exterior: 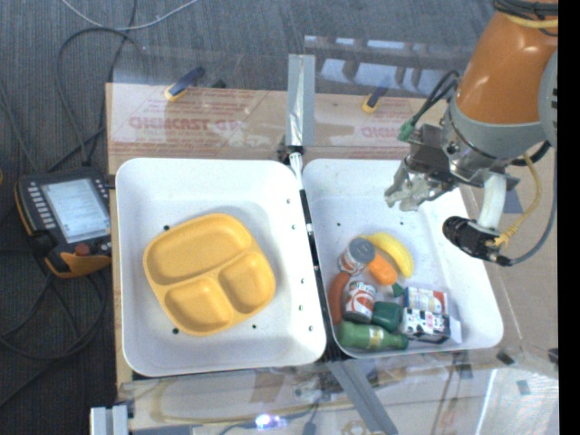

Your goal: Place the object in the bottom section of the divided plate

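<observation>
My end effector [412, 188] is hovering over the right bin [471, 333]; its state I cannot tell. The banana [396, 252] is lying just below it, the yellow plate [208, 272] sitting leftward.

The arm [507, 71] was grey with a broad orange band, dark cables looping beside it, and a pale metallic gripper [412, 188] below its wrist.

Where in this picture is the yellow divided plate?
The yellow divided plate lies in the left white bin, roughly at its middle, well apart from the pile of toy food in the right bin.
</observation>
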Robot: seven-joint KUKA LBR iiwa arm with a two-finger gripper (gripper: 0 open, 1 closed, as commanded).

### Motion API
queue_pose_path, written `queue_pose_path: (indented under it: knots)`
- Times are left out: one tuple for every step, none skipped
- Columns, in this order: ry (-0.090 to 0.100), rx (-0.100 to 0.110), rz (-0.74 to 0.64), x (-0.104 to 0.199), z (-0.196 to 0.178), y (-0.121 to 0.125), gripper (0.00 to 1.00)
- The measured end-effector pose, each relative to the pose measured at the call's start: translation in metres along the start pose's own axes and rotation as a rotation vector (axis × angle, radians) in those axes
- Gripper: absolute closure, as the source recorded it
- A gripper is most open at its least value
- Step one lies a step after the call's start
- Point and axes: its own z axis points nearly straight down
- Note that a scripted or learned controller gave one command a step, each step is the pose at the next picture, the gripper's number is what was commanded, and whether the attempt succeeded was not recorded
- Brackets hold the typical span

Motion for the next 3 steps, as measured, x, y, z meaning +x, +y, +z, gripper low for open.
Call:
queue_pose_path:
  knots:
    - [0.0, 0.0, -0.211, 0.058, 0.14, -0.078, 1.0]
    - [0.0, -0.001, -0.164, 0.065, 0.14, -0.081, 1.0]
    - [-0.001, -0.001, -0.127, 0.099, 0.14, -0.063, 1.0]
